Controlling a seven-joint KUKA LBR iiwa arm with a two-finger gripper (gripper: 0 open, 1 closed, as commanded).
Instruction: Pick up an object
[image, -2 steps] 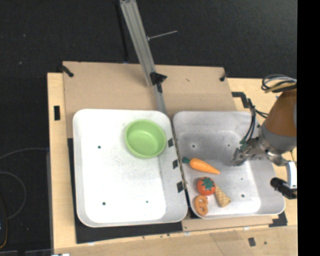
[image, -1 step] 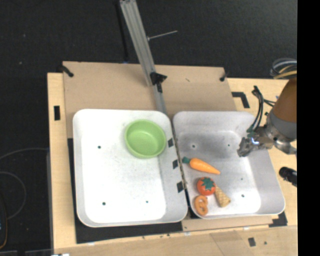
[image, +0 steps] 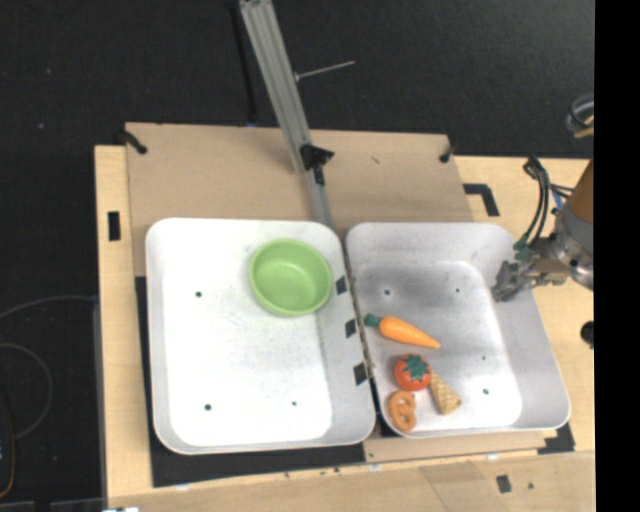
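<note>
Four toy foods await a pick in the right bin (image: 470, 245), with the gripper (image: 507, 282) poised at its right rim.

Whether the pincer is spread or pressed together cannot be told; nothing shows in it. A carrot (image: 403, 331) lies nearest, toward the bin's middle. Beyond it, a tomato (image: 411, 372), a cone-shaped piece (image: 446, 393) and an orange slice (image: 402, 408) cluster near the front-left corner, likely harder to grasp singly. A green bowl (image: 290, 278) sits in the left bin (image: 200, 360).

The arm (image: 578, 215) is cut off at the right side, and the gripper (image: 507, 281) over the right bin's (image: 530, 400) rim is too small to read.
</note>
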